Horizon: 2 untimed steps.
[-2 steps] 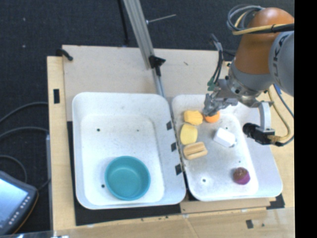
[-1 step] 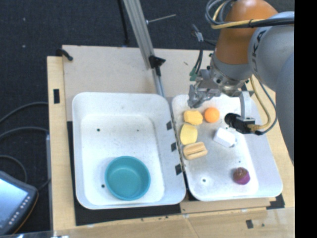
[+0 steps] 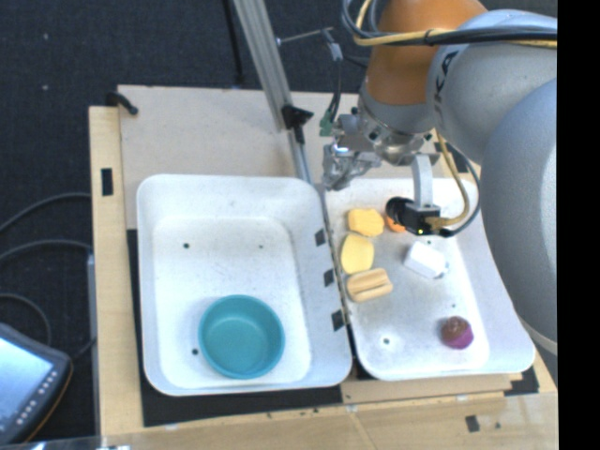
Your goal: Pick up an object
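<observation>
The hand (image 3: pixel 343 169) is seen above the right white plastic bin's (image 3: pixel 487 345) far-left corner; its state cannot be told. Nearest it, a rounded yellow block (image 3: pixel 366 222) is found.

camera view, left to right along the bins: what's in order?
teal bowl → tan block → white block → purple ball. The two yellow pieces overlap the tan block's span, so they're left out.

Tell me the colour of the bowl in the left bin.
The bowl is teal, seen clearest in the camera view.
</observation>
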Motion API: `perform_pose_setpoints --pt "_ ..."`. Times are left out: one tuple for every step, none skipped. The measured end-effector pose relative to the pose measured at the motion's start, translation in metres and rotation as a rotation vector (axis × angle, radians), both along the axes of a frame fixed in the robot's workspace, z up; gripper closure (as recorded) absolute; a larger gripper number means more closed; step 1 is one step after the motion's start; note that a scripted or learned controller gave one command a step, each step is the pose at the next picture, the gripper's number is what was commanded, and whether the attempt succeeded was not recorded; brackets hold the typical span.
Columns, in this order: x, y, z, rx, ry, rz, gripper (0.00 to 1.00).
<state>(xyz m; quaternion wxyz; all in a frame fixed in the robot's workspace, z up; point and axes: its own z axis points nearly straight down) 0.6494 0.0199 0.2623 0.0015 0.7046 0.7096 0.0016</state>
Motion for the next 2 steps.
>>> perform_pose_setpoints --pt "0.0198 0.0544 -0.0209 0.000 0.002 0.000 1.00" --pt "0.0196 0.0507 -0.0194 -0.003 0.001 -0.003 0.00"
